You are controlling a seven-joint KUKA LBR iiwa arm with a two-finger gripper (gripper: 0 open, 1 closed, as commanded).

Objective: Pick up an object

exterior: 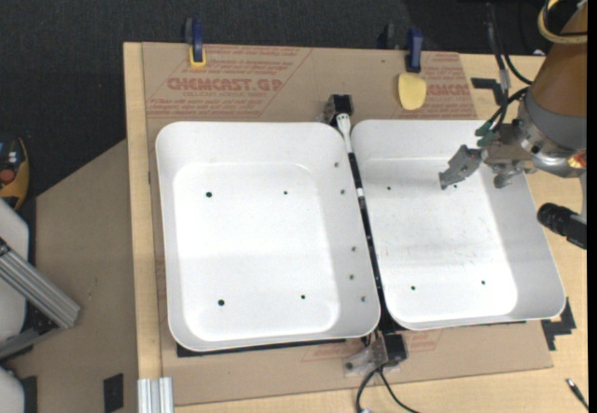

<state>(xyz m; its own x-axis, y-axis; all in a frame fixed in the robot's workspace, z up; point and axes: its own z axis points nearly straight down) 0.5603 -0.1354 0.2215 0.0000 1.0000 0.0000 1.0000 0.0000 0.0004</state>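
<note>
Jaws [478,169] over right bin [522,299] upper part, apparently spread apart w/ nothing between, left bin [177,243] alongside

two shallow white bins sit side by side on the counter [280,75], the left bin [187,150] touching the right bin [532,281] along a black seam. over the right bin's far right part hangs the tool [478,169], fingers spread with nothing between them. beyond that bin's far rim lies a yellow piece [411,90], below a blue clamp [414,48].
</note>
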